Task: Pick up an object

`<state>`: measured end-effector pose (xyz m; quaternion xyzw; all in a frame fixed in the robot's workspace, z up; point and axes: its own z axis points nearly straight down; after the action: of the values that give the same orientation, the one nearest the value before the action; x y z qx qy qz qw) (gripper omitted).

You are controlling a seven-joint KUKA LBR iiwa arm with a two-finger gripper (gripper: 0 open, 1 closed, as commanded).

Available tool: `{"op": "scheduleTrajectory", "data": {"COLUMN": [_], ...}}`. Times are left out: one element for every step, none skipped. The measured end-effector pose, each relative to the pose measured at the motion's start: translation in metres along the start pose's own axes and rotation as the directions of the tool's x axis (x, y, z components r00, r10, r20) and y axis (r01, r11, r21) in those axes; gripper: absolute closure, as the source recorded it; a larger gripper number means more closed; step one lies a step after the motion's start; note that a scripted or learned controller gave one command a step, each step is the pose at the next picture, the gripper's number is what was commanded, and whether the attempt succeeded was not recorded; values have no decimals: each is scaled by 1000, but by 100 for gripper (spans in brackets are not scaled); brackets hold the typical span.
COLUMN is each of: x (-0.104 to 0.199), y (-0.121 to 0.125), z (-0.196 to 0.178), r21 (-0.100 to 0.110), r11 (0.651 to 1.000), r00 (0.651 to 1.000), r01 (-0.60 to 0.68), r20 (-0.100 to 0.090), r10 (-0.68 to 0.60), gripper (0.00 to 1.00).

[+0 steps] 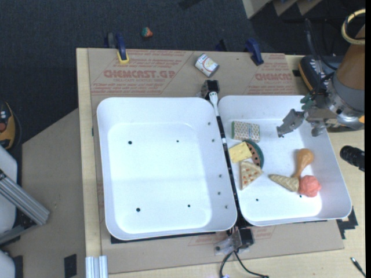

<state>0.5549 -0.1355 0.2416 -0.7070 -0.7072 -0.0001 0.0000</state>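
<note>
The right bin (272, 106) holds several toy foods. A green-and-white patterned pack (246, 130) lies near its left wall, with a yellow cheese wedge (238, 152), a dark green round piece (255, 153) and a pizza slice (249, 173) below it. An orange drumstick (301, 159) lies toward the right, above an ice cream cone (285, 182) with a pink scoop (310, 185). My gripper (302, 123) hangs over the bin's upper right part, above the drumstick, its two grey fingers spread open with nothing between them.
The left bin (116, 114) stands beside the right one, divided by a black strip (223, 149). A small white box (206, 65) sits on the cardboard behind the bins, near blue clamps (122, 48). The arm's body (348, 80) looms at the right edge.
</note>
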Motion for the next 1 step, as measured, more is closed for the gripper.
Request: {"op": "scheduleTrajectory", "data": {"x": [41], "y": [48], "z": [-149], "r21": [-21], "r11": [1000], "r00": [1000], "r01": [7], "r20": [3], "r10": [-7], "gripper": [0]}}
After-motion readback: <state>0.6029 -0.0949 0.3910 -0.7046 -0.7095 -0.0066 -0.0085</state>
